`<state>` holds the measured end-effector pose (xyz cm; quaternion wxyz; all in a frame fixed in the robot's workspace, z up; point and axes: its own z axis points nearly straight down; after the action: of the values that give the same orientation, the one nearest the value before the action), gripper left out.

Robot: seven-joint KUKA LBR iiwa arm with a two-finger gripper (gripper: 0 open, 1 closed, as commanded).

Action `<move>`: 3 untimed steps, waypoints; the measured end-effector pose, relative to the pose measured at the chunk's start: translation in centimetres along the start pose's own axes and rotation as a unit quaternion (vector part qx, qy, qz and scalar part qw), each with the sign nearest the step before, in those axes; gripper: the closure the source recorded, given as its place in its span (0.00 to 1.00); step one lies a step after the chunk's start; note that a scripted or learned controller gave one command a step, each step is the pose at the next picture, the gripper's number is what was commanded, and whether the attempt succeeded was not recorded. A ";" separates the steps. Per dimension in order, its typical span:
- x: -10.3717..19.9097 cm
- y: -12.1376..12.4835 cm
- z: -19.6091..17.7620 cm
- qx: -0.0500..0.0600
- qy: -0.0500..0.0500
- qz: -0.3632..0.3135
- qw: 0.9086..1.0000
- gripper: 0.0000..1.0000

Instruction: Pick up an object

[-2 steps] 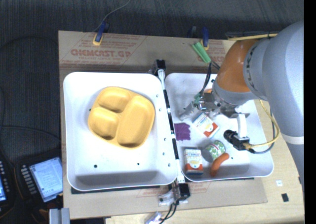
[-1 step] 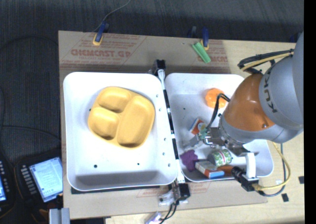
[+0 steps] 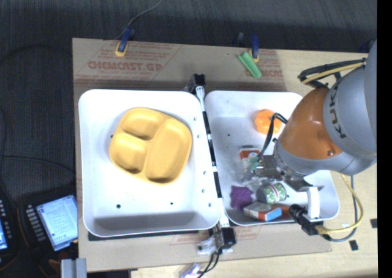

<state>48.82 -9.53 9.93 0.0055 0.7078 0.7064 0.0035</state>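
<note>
Down in the right bin [image 3: 318, 209] among purple toy [image 3: 241, 195], small can [image 3: 272, 193] and orange-blue box [image 3: 264, 212]: gripper [image 3: 264, 174], grip state impossible to tell. Probably reaching; next, closing squarely on one item. Farther left, yellow container [image 3: 150, 143].

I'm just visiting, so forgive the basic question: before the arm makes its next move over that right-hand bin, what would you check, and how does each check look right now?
1. Gripper is over the right bin: ok.
2. Something lies within reach: ok; a purple object, a small can and an orange-and-blue box lie close below it.
3. Object already held between the fingers: cannot tell; the wrist hides them.
4. Chosen object stands apart from its neighbours: not ok; those three are crowded together.
5. Orange ball is out of the arm's way: cannot tell; the arm partly covers it.
6. Yellow moulded object in the left bin is away from the arm: ok.
</note>
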 end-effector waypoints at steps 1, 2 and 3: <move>0.0 0.0 0.0 0.000 0.000 0.000 1.000 0.00; 0.0 0.0 -0.9 0.000 0.000 0.000 1.000 1.00; 0.0 0.0 -0.9 0.000 0.000 0.000 1.000 0.00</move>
<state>48.84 -9.52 10.86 0.0050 0.7078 0.7064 0.0032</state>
